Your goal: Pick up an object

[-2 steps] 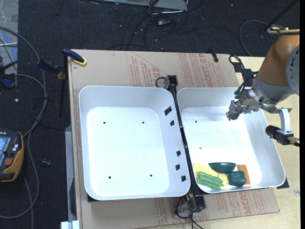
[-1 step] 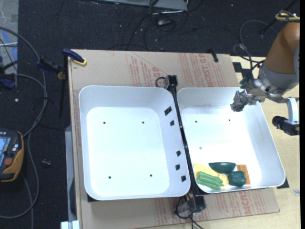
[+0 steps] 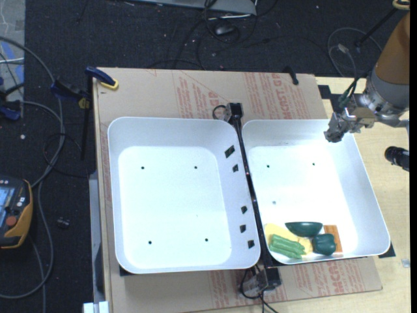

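While the gripper point(image 3: 336, 134) hovers over the right bin point(image 3: 365, 194), finger state indeterminate, green items point(image 3: 303, 238) lie at its near edge

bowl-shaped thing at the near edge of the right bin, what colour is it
Dark teal green bowl-shaped object, seen in the camera view.

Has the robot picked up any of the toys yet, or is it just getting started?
Nothing looks done yet. The gripper is up by the far right corner of the right bin, well away from the toys. The dark green bowl, the light green ridged toy, the teal toy, the yellow piece and the orange piece all lie at the bin's near edge. Left: reach them, grab one, lift it.
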